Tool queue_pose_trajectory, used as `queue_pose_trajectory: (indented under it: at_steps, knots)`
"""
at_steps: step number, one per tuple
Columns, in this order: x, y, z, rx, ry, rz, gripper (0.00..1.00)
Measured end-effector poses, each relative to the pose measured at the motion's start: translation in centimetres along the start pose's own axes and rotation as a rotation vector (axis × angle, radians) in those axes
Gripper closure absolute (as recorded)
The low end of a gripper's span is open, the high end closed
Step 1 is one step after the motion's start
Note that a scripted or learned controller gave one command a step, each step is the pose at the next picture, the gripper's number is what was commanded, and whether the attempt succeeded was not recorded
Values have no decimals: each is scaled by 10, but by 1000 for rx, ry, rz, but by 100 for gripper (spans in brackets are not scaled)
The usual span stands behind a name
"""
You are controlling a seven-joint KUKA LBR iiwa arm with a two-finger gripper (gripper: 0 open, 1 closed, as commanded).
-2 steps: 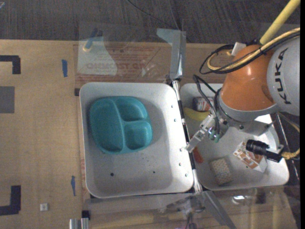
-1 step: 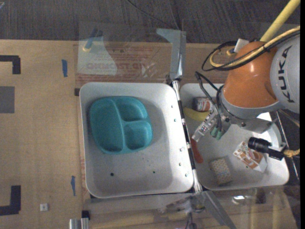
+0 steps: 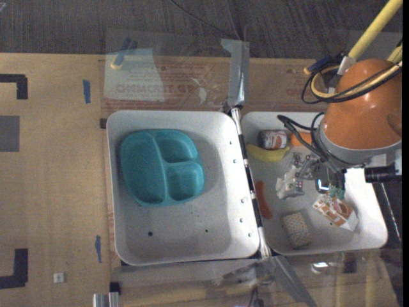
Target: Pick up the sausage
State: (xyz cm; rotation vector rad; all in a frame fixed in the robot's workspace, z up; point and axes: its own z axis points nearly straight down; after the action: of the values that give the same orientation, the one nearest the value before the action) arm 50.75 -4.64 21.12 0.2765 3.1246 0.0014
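The sausage [image 3: 262, 199] is a thin red-orange stick lying against the left wall of the right bin [image 3: 377, 232], pointing roughly front to back. My gripper [image 3: 314, 174] hangs under the orange-banded wrist [image 3: 364, 110] over the middle of that bin. It is to the right of the sausage and clear of it, just above a crumpled silvery wrapper [image 3: 290, 182]. Nothing shows between the gripper and the sausage.
The right bin also holds a small can [image 3: 274, 139], a yellow banana-like piece [image 3: 267, 153], a beige speckled block [image 3: 296, 229] and a printed packet [image 3: 335, 211]. A teal divided plate [image 3: 161, 166] lies in the left bin [image 3: 192, 242]. Cables loop above the wrist.
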Motion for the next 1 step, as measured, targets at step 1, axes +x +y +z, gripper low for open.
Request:
queue_pose_trajectory:
  at_steps: [1]
  knots:
    - [0, 0, 0, 0, 0, 1, 0]
